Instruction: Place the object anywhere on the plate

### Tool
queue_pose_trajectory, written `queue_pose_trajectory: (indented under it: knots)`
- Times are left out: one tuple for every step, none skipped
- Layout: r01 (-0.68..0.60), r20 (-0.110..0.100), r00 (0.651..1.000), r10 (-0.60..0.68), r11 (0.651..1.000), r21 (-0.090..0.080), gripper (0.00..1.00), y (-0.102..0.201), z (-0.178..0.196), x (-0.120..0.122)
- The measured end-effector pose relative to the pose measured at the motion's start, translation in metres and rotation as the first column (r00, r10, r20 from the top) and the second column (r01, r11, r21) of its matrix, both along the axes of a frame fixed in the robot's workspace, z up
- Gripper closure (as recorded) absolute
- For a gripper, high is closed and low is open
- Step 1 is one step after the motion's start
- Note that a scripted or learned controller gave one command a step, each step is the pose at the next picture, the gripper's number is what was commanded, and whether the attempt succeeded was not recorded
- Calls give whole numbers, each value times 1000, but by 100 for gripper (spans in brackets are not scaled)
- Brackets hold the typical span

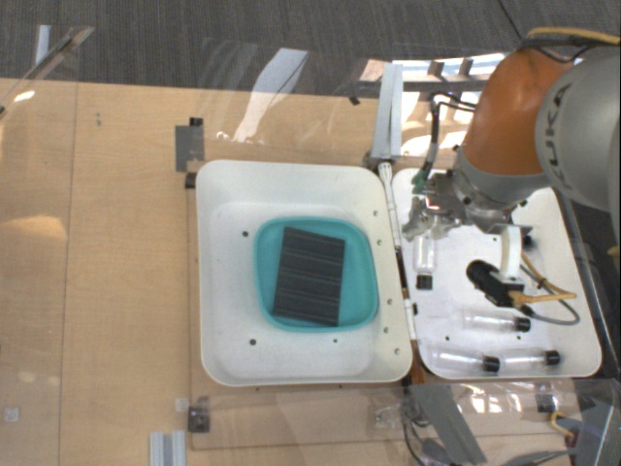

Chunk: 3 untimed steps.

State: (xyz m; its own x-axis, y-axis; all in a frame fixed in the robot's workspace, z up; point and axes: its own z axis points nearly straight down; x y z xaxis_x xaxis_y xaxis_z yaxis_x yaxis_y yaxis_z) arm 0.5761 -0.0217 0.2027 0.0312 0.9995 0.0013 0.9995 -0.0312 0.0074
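Looking down at a slant on the table (97, 260), the camera view showed two shallow white bins side by side; positions below are given relative to the teal plate (364, 294). The plate lay in the middle of the left bin (223, 260). The task's thing, a dark ribbed rectangular block (309, 276), lay flat on the plate, near its centre and wholly within its rim, with its long side running away from the camera at a slight tilt.

The right bin (572, 348) stood just beside the plate's bin, on the side of the plate from which the arm entered. The grey arm (582, 124), with its orange band (509, 115), reached over that bin, well apart from the plate. The end effector (427, 226) hung over the part of the right bin nearest the plate, apart from the block. Whether the end effector was open or closed could not be told, since the wrist covered it from above.

A short clear tube with a black cap (424, 260) lay just beside the end effector, on the bin floor nearest the plate; whether the two touched could not be told. Two longer clear tubes lay farther from the plate: one (495, 320) toward the bin's middle, the other (519, 360) along the bin's near wall.
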Motion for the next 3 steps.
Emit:
queue_pose_trajectory:
  knots:
    - [-149, -1, 989, 149, 989, -1, 100, 47, -8, 14]
    - [-236, -4, 972, 236, 972, 0, 100, 114, -18, -21]
    - [-235, -3, 972, 235, 972, 0, 0, 113, -18, -21]
